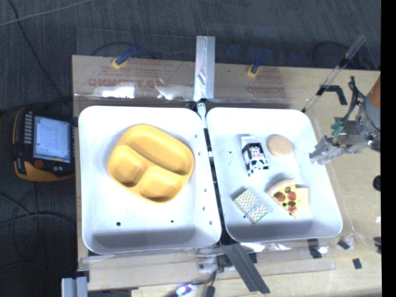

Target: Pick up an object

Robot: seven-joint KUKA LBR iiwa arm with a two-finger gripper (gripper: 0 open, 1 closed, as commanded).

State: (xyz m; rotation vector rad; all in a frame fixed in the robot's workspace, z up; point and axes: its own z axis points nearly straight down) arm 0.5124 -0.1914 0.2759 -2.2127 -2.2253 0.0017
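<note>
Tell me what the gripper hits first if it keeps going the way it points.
Probably the right bin's rim, then the round tan piece. The gripper points left over that edge, but its height is unclear.

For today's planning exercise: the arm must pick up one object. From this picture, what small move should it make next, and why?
Probably swing the pincer leftward over the right bin, toward the round tan cookie. The pincer sits at that bin's right rim, holding nothing, and the cookie is the nearest item, apart from the cow carton beside it.

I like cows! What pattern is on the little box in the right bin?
Black and white patches, like a cow, on the little box, seen in the camera view.
</note>
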